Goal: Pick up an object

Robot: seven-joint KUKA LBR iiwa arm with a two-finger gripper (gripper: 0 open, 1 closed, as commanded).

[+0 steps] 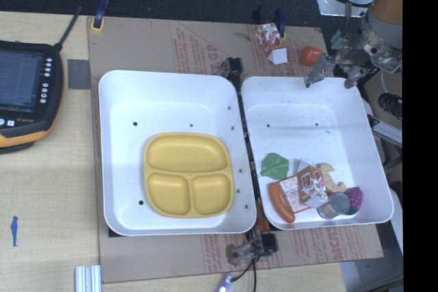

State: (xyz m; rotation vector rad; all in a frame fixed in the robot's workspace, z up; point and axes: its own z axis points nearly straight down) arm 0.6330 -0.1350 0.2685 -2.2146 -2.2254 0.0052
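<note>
My gripper (333, 72) hangs with fingers spread over the right bin's (308, 106) far rim, holding nothing. The orange hot dog (280, 202) lies at the near edge; probably light, smooth plastic, best pinched across its middle.

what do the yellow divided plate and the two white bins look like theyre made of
The yellow three-compartment plate looks like moulded plastic, matte to satin: uniform colour, soft rounded ridges, only a faint sheen. The shallow white left bin and right bin look like thin formed plastic with rounded corners and smooth, slightly glossy walls, though painted metal can't be ruled out.
</note>
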